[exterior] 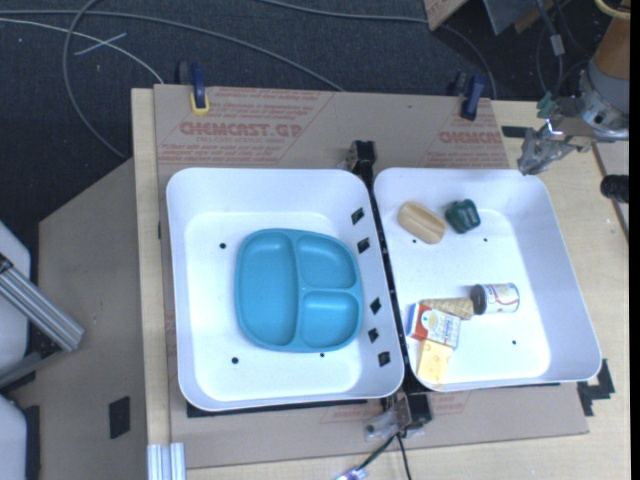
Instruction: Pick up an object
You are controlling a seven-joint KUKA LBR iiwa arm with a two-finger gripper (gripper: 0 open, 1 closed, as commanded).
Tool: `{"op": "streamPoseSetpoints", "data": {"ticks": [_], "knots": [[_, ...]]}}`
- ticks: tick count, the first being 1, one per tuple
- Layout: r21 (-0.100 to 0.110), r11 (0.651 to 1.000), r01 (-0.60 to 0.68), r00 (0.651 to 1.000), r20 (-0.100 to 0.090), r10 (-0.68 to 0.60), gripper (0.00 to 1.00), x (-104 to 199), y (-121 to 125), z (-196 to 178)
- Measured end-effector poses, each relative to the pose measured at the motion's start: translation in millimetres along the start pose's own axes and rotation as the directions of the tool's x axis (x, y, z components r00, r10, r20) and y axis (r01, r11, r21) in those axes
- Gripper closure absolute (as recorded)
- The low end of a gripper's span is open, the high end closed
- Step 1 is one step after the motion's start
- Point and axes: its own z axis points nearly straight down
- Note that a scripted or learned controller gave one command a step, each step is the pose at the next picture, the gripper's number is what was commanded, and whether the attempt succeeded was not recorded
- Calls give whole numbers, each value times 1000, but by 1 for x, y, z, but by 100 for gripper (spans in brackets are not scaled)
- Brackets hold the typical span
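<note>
The things that could be picked up all lie in the right bin (560,298), in the right half of the frame. Toward its upper part a tan, bun-shaped piece (421,221) lies just beside a small dark green object (462,215), the two near each other but seemingly not touching. Lower down, a small bottle (495,298) with a dark cap and a red-and-white label lies on its side, and to its left a pale tan wedge (452,307) points toward it. Under that wedge sits a flat red-and-white packet (436,325), and a yellow slice (433,361) lies at the packet's lower edge, close to the bin's near rim. The left bin (195,268) fills the middle-left of the frame and carries a blue divided plate (297,290) with three compartments, lying flat near its centre. A row of small black clips (366,268) runs along the seam where the two bins meet. The gripper (542,148) sits at the upper right of the frame, above the far right corner of the right bin and well apart from every object; nothing is seen between its tips, and whether they are apart or together cannot be told. Both bins rest on a brown board (260,118) printed with red lettering, fixed at its far edge by a clamp (199,88).
</note>
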Motion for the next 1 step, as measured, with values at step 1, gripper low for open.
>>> {"op": "streamPoseSetpoints", "data": {"ticks": [1], "knots": [[4, 1000, 0, 1000, -2, 0, 100, 0, 1, -10]]}}
